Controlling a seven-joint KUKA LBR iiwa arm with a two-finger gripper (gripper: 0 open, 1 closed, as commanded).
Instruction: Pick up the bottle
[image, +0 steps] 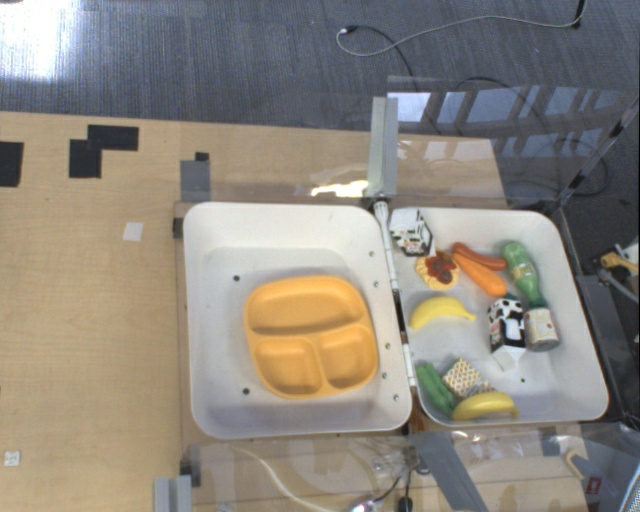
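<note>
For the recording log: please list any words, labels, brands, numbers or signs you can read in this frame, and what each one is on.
No text reads legibly.
Green bottle: no readable label.
Small can: label band, too blurred to read.
Black-and-white carton: cow-patch pattern, no readable words.
Small white box at the right bin's top left: dark markings, too small to read.
Black squares on the bench: shapes, not lettering.
</note>
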